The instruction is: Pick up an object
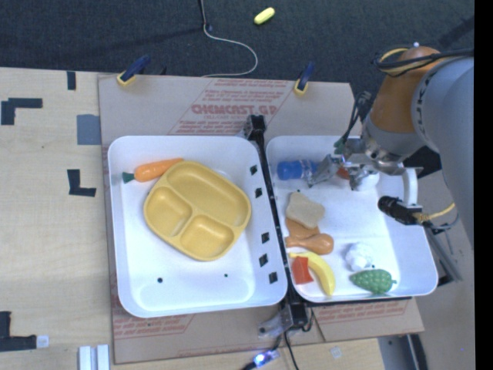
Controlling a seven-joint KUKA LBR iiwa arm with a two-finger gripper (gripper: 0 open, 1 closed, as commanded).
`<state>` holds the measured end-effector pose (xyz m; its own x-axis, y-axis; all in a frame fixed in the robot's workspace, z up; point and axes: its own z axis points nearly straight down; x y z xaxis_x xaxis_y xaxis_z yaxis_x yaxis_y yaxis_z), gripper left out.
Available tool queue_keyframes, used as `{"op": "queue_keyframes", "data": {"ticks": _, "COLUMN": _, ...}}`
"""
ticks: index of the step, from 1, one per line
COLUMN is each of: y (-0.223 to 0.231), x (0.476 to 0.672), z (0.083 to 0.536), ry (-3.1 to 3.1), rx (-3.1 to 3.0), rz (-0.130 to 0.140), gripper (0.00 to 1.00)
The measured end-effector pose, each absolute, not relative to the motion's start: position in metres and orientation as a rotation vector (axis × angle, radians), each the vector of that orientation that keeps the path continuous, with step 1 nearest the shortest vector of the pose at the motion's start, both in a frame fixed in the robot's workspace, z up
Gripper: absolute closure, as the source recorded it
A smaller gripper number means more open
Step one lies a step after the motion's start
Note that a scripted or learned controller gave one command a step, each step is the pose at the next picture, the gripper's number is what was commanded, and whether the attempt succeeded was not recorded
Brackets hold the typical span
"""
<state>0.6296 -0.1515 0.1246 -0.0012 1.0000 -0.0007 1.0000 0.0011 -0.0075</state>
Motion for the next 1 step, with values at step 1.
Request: {"op": "queue_keyframes", "data": {"ticks": 1, "y": -0.1508, "x": 0.6292, "z": 0.0821, "ry": -2.224, "rx": -2.219, "rz": 0.005, "gripper": 0.00}}
